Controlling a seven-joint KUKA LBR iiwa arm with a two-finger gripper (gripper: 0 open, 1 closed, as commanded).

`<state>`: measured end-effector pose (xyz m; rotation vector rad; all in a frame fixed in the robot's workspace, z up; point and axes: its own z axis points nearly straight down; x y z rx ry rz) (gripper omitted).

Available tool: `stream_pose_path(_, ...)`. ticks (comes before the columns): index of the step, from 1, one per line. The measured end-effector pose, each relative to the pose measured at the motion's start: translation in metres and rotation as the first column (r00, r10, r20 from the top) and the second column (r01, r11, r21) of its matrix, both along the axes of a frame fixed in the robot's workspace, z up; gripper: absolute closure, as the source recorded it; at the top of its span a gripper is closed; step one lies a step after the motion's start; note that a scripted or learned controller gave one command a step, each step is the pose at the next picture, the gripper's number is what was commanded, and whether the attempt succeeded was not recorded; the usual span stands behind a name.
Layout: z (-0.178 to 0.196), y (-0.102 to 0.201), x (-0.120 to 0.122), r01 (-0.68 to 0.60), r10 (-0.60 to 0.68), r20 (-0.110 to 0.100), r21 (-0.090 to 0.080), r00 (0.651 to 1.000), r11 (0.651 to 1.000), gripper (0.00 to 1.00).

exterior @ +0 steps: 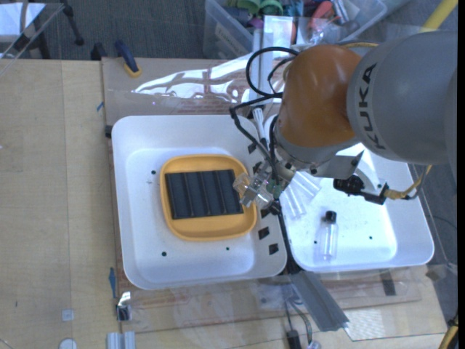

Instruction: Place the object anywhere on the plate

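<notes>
Vial [329, 235], clear with a dark cap, lies on the floor of the right bin [407, 249], well apart from the pincer [256, 189], which hangs over the right edge of the yellow plate [207, 227] in the left bin [145, 264]; whether it is spread or pressed together I cannot tell. Arm [378, 97] reaches in from the right, bent down over the seam between the bins, on a pale wooden counter [51, 195] with a tub of colourful toys [290, 6] behind.

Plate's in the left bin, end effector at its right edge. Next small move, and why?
Probably shift a little further left over the plate before releasing. The end effector sits right at the plate's right rim, near the wall between the bins, so a drop here could miss. I cannot tell what it carries; a clear tube lies in the right bin.
</notes>
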<state>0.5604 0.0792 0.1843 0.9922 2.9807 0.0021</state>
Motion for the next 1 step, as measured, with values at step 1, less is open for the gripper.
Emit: stream_pose_path(1,0.0002,-0.0007,0.0002,0.001,-0.001,0.000,0.000,1.000,1.000,0.00)
